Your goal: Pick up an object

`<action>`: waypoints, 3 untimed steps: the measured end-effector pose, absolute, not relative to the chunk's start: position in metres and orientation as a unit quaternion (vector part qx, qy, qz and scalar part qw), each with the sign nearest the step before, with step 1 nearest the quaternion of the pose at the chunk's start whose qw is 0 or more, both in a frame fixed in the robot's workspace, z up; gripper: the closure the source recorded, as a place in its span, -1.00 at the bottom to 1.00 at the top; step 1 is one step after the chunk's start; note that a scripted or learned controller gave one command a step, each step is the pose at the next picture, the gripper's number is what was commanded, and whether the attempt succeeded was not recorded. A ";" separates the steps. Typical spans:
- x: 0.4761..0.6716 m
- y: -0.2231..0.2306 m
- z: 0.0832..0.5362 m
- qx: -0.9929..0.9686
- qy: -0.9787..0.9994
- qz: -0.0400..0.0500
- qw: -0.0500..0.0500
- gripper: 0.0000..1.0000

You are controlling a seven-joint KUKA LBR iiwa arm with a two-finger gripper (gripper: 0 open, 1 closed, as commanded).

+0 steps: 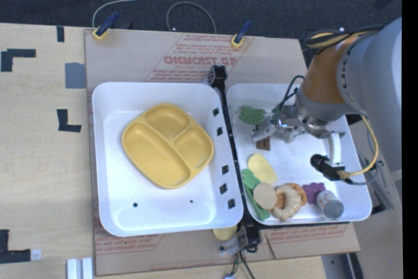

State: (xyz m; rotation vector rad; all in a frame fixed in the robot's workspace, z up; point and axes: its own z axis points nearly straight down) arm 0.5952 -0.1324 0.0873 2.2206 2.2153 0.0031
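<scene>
My gripper (268, 132) is low over the upper left part of the right bin (346, 160). It sits between a green leafy toy (251, 115) just to its upper left and a small brown piece (263, 143) directly below its tip. The brown piece lies on the bin floor, partly in the gripper's shadow. Nothing is visibly lifted. The grey arm with its orange band (323, 82) comes in from the right, above the bin's back edge.
Along the right bin's front lie a yellow oval (262, 168), a green pod (250, 181), a beige disc (265, 195), a ringed pastry toy (289, 199), a purple cluster (314, 191) and a grey cylinder (332, 208). The left bin (111, 206) holds a yellow divided plate (168, 144).
</scene>
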 end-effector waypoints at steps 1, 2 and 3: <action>0.588 -0.107 0.087 0.707 0.708 0.001 0.004 -1.00; 0.588 -0.108 0.097 0.707 0.707 0.001 0.004 1.00; 0.600 -0.047 0.190 0.705 0.710 0.003 0.002 1.00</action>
